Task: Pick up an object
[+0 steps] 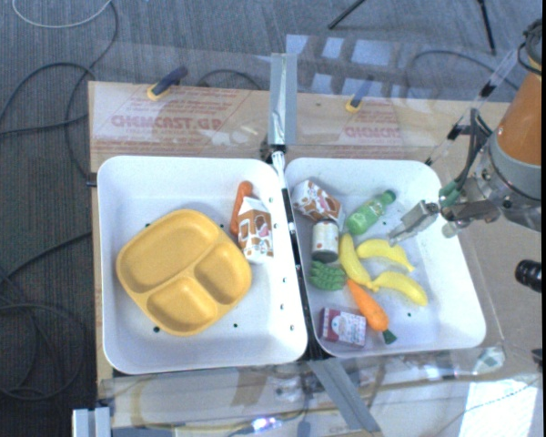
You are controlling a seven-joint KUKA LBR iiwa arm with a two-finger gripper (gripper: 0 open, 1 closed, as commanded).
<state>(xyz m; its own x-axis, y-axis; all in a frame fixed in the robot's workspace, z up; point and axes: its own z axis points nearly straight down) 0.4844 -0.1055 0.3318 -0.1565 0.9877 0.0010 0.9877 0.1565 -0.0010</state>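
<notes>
gripper (408,228): metal fingers over right bin, above bananas – open or shut, cannot tell
right bin (455,271): glossy yellow bananas (393,269), orange carrot (369,306), green bottle (371,211), small can (325,240)
left bin (146,185): smooth yellow three-part tray (184,269)
surroundings: plywood bench (182,121) – grey carpet (36,80), cables

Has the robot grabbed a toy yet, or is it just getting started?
Nothing is picked up yet. The gripper hangs over the right bin, just above the bananas and beside the green bottle, with no toy between its fingers. The carrot, can and the rest lie in the bin. Still to do: go down, close on one thing and lift it.
</notes>
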